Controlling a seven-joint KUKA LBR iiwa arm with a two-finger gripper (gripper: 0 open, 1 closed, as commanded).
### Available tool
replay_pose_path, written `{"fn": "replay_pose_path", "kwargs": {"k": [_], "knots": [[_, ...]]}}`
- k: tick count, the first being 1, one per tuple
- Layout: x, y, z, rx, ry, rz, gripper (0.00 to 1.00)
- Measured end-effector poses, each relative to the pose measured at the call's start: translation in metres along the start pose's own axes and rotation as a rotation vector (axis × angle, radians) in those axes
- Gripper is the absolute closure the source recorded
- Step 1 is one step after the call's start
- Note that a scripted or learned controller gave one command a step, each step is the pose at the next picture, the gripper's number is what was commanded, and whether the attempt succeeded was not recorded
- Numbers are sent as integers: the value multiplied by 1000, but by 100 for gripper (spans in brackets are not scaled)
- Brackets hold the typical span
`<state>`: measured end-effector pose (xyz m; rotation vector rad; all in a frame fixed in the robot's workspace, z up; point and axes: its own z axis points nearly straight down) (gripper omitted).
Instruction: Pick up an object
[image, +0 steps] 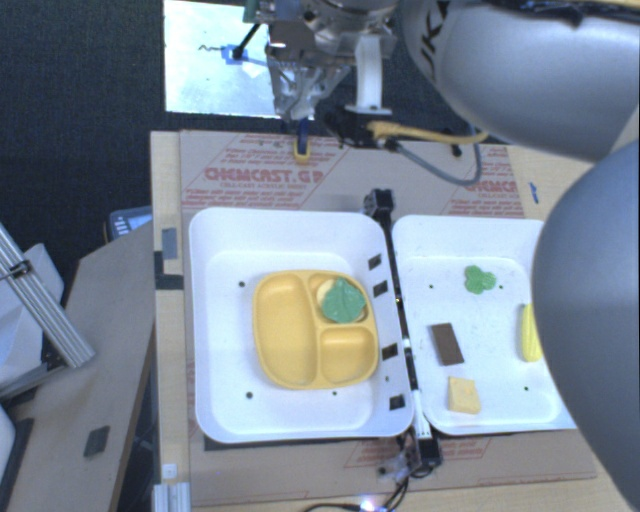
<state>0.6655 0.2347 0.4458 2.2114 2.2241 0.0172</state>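
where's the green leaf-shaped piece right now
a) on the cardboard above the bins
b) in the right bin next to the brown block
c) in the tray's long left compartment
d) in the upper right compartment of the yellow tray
d: the green leaf-shaped piece lies in the upper right compartment of the yellow tray, which sits in the left bin.

tray (300, 345) in left bin (215, 300) | leaf (343, 301) in tray | block (446, 343) in right bin (420, 250)

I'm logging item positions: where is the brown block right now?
The brown block lies in the right bin, near its middle, below the green piece and just above the tan cube.
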Motion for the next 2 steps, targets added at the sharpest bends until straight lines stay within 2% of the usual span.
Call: {"fn": "replay_pose_path", "kwargs": {"k": [1,2], "knots": [[0,4,-96,-1,0,-1,100],[-82,-12,10,21,-8,12,100]]}}
